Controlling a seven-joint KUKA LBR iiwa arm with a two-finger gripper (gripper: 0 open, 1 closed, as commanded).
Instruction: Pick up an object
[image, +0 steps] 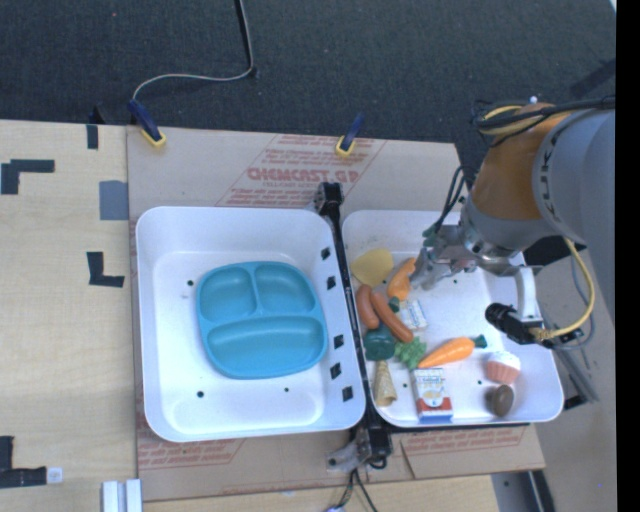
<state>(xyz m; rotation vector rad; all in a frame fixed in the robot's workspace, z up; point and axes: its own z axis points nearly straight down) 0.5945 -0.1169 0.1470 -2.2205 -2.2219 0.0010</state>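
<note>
Dark grey carpet (300, 50) covers the floor beyond the bench, with a thin cable (215, 75) looping across it. The pale wooden benchtop (50, 330) carries black tape marks (100, 270), and a brown cardboard sheet (280, 170) is clamped on it.

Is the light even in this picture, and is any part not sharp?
Camera view: the light is soft and even, with faint shadows inside the left bin beside the blue plate; no strong glare. The small food items around the gripper look slightly soft, and the arm is a little blurred.
</note>
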